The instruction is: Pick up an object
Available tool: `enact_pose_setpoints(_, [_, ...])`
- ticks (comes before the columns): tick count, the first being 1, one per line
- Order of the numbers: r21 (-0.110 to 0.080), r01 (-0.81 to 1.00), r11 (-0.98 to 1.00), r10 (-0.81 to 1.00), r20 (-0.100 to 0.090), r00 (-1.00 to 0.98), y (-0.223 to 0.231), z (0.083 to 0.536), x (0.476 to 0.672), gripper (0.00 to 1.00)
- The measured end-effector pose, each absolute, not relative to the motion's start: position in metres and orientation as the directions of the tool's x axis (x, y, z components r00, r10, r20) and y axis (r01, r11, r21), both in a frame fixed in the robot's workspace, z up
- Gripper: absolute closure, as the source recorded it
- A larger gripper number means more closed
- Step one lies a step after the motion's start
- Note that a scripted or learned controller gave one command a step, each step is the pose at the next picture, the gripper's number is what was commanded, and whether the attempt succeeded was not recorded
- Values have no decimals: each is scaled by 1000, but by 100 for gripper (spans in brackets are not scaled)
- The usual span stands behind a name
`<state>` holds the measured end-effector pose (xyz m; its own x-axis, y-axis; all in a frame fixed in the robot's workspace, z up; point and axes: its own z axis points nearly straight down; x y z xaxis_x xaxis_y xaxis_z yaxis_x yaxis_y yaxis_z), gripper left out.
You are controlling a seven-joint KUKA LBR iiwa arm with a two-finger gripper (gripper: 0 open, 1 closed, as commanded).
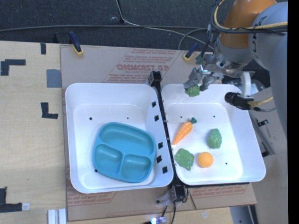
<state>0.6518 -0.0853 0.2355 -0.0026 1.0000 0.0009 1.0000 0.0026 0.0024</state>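
Note:
My gripper hangs over the back left corner of the right bin. A small green vegetable piece sits between its fingertips, lifted above the bin floor. Lower in the same bin lie an orange carrot, a green leafy vegetable, a green broccoli-like piece and a small orange ball. All of these lie well in front of the gripper.
The left bin holds a blue divided plate. A black divider runs between the two bins. Cables and the arm's wrist crowd the right bin's back right corner. Clamps pin the cardboard at the back.

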Motion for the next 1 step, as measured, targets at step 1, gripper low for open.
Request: enact_pose_setpoints(1, [-3, 1000, 6, 1000, 1, -6, -26, 224, 646, 100])
